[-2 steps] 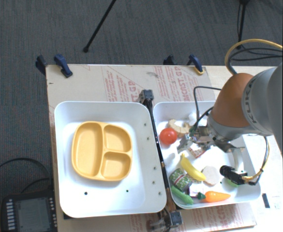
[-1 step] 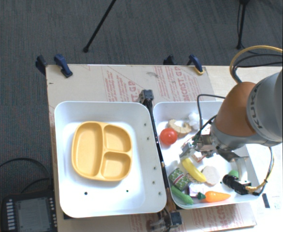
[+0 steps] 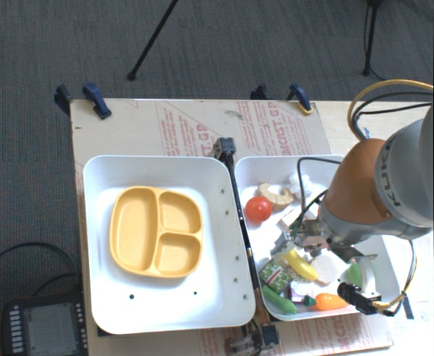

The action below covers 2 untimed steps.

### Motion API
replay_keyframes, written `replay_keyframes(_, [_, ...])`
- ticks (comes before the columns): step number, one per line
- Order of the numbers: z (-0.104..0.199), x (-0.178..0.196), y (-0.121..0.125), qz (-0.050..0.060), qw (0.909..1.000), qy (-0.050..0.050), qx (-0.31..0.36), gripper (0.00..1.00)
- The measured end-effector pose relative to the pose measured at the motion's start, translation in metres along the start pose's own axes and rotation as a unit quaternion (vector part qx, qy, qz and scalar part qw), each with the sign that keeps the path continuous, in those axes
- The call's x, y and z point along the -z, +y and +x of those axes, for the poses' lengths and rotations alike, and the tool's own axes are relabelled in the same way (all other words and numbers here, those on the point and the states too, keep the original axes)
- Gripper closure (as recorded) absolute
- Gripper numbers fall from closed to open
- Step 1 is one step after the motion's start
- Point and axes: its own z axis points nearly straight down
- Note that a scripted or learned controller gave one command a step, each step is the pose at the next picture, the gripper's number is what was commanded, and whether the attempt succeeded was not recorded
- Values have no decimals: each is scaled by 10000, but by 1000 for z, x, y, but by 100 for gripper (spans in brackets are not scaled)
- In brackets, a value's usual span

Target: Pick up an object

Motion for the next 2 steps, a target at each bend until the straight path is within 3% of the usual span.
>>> replay_keyframes(1, [0, 8, 0, 14, 10000, 8, -23, 100])
replay_keyframes(2, [65, 101, 44, -17, 10000, -5, 31, 100])
